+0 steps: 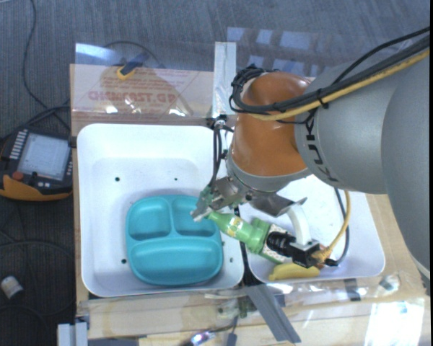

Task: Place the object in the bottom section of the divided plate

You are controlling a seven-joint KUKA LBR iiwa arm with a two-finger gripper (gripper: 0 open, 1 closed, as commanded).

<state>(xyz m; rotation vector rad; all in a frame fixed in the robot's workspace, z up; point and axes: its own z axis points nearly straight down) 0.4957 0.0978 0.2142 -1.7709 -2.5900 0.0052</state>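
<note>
1. Nearest: a yellow curved object (292, 271) lies against the near wall of the right shallow white bin (361, 265). I judge it's not the target, so leave it alone.
2. The goal is the large bottom section (175, 259) of the teal divided plastic plate (128, 236) in the left shallow white bin (101, 186). That section is bare, with room to spare.
3. The task's thing, a green bottle-shaped plastic object (239, 229), lies slanted across the wall shared by the two bins. Its upper end is at the plate's right rim, just under the jaws.
4. The jaws hang over the plate's right edge, beside the small upper-right section (195, 222). The wrist blocks the view, so I cannot tell whether they are wide, narrow or clamped on the green object.
5. To do the step well:
   - Confirm the grip first.
   - Lift the object clear of the bin wall and plate rim.
   - Move toward the near-left until the whole body is over the bottom section, turning it to lie along that section.
   - Lower it close before release. It's round and will likely roll.
6. Farthest: stay off the ridge to the small upper-left section (153, 218). A drop on the ridge may tip the object into the wrong section.
</note>
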